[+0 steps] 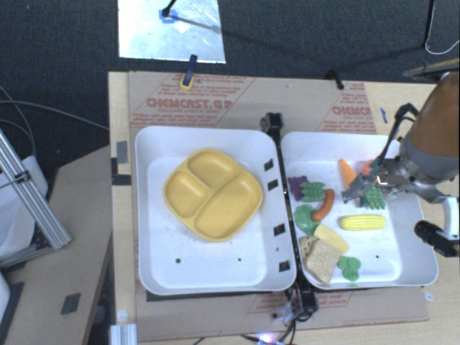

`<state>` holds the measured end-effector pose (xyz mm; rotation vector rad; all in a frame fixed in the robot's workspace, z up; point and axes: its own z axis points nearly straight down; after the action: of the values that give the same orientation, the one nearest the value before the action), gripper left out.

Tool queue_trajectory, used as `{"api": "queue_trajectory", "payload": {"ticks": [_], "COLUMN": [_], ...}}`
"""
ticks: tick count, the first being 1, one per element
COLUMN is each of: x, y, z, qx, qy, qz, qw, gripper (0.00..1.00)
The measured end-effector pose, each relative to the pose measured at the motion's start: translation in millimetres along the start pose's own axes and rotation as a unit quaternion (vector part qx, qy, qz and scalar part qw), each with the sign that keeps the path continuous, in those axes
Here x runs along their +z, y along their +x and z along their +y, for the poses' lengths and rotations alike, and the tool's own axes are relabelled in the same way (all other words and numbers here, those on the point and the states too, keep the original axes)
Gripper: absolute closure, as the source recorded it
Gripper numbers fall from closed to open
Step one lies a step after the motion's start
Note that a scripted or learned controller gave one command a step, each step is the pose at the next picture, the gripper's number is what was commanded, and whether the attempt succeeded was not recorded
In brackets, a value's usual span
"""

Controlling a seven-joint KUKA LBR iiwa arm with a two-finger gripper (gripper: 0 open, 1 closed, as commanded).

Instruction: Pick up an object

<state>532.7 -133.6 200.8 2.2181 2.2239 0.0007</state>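
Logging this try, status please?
Gripper low in right bin, over green toy. Nothing seen held. Corn, carrot close by.

**Dark carpet, a board-covered worktop and a reflective sheet**

The floor is dark, speckled carpet. On it, near the top of the view, lies a shiny square sheet catching pale light, with a thin dark rod crossing onto it. The worktop is covered by tan board printed with red lettering. A lower tan surface sits to its left, beside a slanted aluminium frame rail. Thin cables loop across the carpet at the left, and another cable hangs at the upper right.
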Motion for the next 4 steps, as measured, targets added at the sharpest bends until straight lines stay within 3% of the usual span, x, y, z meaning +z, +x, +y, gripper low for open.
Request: {"api": "queue_trajectory", "payload": {"ticks": [1,2,3,4], "x": [74.8,114.4,103.3,10.3], "y": [23.6,50.9,48.6,130.3], "z": [46.8,54.1,54.2,62.8], "qx": [-0.002,-0.002,0.0,-0.005], "qy": [0.0,-0.001,-0.002,-0.005], "qz": [0.0,0.002,0.0,0.002], "qw": [1.0,1.0,1.0,1.0], "gripper": [0.0,0.0,1.0,1.0]}}
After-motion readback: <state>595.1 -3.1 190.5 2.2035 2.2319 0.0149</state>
